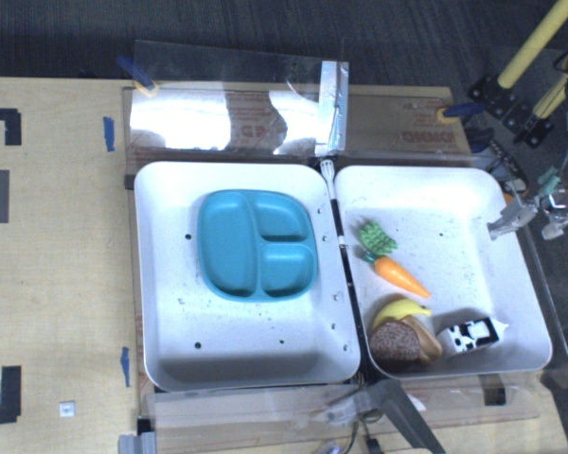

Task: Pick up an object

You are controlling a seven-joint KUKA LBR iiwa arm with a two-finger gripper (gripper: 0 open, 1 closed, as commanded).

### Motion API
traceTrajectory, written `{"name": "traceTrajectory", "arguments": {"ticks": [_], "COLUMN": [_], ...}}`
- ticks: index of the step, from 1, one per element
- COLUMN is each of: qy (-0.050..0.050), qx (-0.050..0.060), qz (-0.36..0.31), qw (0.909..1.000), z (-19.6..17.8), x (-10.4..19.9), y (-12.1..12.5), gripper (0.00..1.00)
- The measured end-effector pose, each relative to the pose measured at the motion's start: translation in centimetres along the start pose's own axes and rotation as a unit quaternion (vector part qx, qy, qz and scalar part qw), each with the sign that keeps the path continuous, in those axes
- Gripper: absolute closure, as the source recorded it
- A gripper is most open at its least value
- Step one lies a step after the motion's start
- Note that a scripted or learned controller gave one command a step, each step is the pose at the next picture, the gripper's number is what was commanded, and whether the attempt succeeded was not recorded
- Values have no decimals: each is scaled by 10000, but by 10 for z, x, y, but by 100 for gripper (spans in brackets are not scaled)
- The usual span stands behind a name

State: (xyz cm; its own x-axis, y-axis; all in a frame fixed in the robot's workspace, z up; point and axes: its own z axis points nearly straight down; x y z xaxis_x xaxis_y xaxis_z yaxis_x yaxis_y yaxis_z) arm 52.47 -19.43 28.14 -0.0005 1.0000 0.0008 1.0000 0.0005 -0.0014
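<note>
The right bin [454, 192] holds several small objects. An orange toy carrot [400, 274] with a green leafy top [376, 240] lies near its middle left. At the bin's front, a yellow banana [401, 308] touches a brown round muffin-like piece [398, 341]. Just right of them, a black-and-white toy cow [471, 336] lies against the front wall. In the left bin [161, 253], a blue divided plate [257, 244] rests flat in the middle.
A clear plastic panel [237, 112] stands behind the left bin. Yellow rods [540, 31], clamps and cables [535, 201] crowd the right bin's far right corner. The wooden bench [47, 253] stretches out to the left.
</note>
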Motion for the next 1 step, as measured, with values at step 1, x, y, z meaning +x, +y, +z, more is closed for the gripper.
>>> {"name": "traceTrajectory", "arguments": {"ticks": [1], "qy": [9], "qx": [31], "qz": [-508], "qw": [9987], "z": [108], "x": [57], "y": [-9], "gripper": [0]}}
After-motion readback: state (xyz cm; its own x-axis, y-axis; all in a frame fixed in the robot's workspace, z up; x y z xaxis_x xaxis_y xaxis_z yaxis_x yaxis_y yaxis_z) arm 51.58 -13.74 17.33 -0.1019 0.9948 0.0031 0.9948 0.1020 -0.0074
